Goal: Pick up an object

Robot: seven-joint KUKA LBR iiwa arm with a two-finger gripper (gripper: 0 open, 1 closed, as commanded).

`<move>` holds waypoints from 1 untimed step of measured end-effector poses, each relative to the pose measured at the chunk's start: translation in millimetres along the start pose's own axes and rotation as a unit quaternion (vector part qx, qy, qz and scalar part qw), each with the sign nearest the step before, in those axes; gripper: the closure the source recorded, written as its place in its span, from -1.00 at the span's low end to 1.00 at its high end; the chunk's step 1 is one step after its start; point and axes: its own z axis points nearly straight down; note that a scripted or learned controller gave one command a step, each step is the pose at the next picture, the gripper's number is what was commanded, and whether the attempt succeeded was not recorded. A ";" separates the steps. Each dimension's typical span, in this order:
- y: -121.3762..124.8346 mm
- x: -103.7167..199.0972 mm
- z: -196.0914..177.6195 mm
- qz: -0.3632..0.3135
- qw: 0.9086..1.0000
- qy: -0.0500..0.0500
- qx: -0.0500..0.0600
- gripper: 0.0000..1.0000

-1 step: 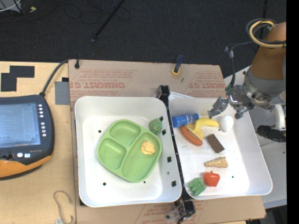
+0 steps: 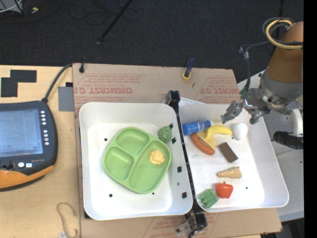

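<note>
My gripper (image 2: 242,115) hangs open over the back edge of the right bin (image 2: 270,180), with nothing between its fingers. Just below it lies a white egg (image 2: 240,131). To the egg's left are a yellow banana (image 2: 219,130), a blue bottle (image 2: 195,128) and a red sausage (image 2: 203,144). A brown block (image 2: 228,151) sits in the middle. Nearer the front are a tan wedge (image 2: 229,172), a red pepper (image 2: 224,190) and a green broccoli piece (image 2: 208,198).
The left bin (image 2: 94,133) holds a green divided plate (image 2: 130,160) with a yellow piece (image 2: 157,156) on it and a broccoli floret (image 2: 165,133) beside it. A tablet (image 2: 25,138) lies far left. A blue and yellow clamp (image 2: 187,69) sits on the cardboard behind.
</note>
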 end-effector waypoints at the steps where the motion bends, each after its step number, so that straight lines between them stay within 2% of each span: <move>1: -2.0 6.6 48.4 -0.001 1.000 0.001 0.003 -1.00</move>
